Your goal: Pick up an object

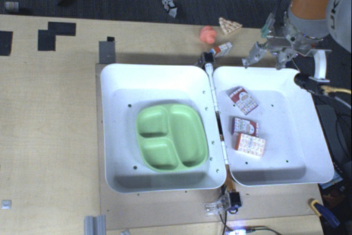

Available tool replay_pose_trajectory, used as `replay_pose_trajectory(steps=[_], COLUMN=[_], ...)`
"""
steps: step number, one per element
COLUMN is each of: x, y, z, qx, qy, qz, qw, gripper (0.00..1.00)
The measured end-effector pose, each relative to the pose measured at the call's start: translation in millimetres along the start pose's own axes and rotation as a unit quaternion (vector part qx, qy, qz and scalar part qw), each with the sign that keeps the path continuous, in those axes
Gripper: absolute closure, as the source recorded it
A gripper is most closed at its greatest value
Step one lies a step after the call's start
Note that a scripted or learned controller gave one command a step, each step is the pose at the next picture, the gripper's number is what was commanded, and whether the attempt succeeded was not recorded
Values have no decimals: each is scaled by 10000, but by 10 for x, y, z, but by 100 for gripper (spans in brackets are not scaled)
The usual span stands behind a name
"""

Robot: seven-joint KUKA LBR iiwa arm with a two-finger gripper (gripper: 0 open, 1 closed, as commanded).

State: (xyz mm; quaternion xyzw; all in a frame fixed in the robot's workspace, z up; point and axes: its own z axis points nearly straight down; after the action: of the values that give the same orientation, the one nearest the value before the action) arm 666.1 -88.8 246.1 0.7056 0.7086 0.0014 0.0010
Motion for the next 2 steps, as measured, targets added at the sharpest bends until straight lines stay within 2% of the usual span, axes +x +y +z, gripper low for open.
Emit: replay_pose_trajectory(steps=[1,2], x=[-289,-57], y=[-456,-1238], z=[1377,1588], qx=[19,-18], qy=[-1,-5], qz=[13,13], qw=[10000,10000], gripper=[0,0])
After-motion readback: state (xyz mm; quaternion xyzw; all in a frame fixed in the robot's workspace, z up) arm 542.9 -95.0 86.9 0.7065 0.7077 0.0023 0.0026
